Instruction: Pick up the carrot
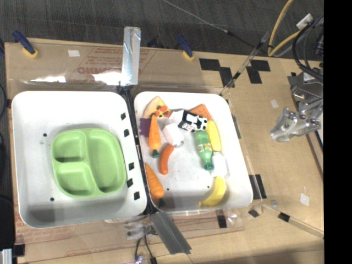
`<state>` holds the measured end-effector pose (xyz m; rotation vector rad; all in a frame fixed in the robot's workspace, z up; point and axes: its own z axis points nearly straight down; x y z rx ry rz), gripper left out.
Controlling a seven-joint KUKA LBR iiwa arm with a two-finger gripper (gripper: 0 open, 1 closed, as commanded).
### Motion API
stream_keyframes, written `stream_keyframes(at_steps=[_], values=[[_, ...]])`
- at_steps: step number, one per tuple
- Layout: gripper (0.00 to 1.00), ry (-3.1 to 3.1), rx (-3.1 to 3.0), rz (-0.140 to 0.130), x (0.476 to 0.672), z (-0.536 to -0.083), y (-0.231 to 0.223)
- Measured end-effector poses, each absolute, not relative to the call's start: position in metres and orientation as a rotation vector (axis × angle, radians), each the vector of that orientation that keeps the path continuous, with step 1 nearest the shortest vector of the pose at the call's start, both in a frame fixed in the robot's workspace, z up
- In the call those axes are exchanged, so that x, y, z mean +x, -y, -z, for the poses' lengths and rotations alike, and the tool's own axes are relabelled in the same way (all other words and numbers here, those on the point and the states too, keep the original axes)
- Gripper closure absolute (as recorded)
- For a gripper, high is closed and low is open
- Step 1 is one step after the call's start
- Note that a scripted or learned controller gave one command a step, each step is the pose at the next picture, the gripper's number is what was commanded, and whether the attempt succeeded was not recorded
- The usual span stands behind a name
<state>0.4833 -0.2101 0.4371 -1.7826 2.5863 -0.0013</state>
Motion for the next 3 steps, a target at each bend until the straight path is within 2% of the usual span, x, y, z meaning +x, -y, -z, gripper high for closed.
stream_keyframes(at_steps=[1, 2, 3], values=[[1.0, -2.199, -2.24, 0.008, 0.519, -0.494, 0.209], [1.0, -2.015, -2.411, -0.005, 0.477, -0.409, 0.203], [1.0, -1.848, -2.539, 0.008, 0.511, -0.494, 0.206]])
